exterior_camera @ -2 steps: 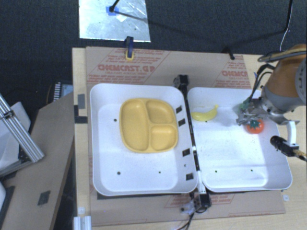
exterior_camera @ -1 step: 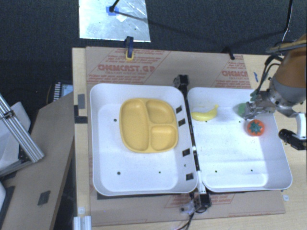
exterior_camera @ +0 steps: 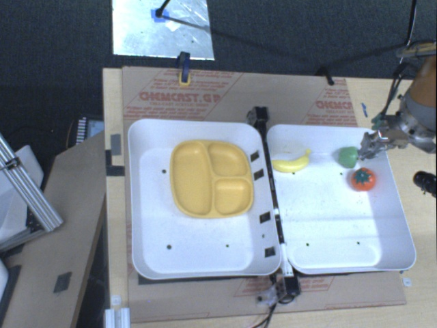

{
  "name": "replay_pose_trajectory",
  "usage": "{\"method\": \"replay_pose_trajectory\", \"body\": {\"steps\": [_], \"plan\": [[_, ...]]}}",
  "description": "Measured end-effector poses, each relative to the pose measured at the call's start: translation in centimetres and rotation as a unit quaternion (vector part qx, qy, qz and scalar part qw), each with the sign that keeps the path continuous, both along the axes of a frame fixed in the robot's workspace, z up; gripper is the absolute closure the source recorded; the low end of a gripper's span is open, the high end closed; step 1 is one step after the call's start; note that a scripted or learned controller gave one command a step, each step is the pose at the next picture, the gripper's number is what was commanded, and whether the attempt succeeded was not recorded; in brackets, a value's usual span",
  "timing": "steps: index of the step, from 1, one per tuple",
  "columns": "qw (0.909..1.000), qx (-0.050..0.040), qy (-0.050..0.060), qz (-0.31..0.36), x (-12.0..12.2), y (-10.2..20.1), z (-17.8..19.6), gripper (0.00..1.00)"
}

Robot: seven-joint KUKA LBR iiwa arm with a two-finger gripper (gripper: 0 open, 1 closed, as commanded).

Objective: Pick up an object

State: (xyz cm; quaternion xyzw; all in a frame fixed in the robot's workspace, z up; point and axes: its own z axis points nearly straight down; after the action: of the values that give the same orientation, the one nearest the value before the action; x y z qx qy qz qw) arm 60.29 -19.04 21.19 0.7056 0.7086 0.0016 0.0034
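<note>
The right bin [exterior_camera: 341,251] holds a yellow banana [exterior_camera: 292,162] near its far left, a green round fruit [exterior_camera: 347,157] toward the far right, and a red tomato-like fruit with a green top [exterior_camera: 363,179] just in front of that. My gripper [exterior_camera: 371,147] hangs at the bin's far right edge, right beside the green fruit and above the red one. Nothing shows between its fingers. The arm comes in from the right edge of the view.
The left bin [exterior_camera: 150,251] carries a yellow divided plate [exterior_camera: 210,178] with three compartments. A black clip strip [exterior_camera: 268,183] joins the two bins. Cardboard [exterior_camera: 205,91] lies under both bins, and a shiny metal sheet [exterior_camera: 162,20] lies farther back.
</note>
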Motion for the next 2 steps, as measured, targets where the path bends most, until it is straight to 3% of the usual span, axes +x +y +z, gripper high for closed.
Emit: {"method": "replay_pose_trajectory", "body": {"steps": [1, 2], "plan": [[1.0000, 0.0002, 0.000, 0.000, 0.0, -0.2, 4.4, 1.00], [1.0000, 0.0017, 0.003, 0.002, -0.9, 4.8, 3.3, 1.00]]}}
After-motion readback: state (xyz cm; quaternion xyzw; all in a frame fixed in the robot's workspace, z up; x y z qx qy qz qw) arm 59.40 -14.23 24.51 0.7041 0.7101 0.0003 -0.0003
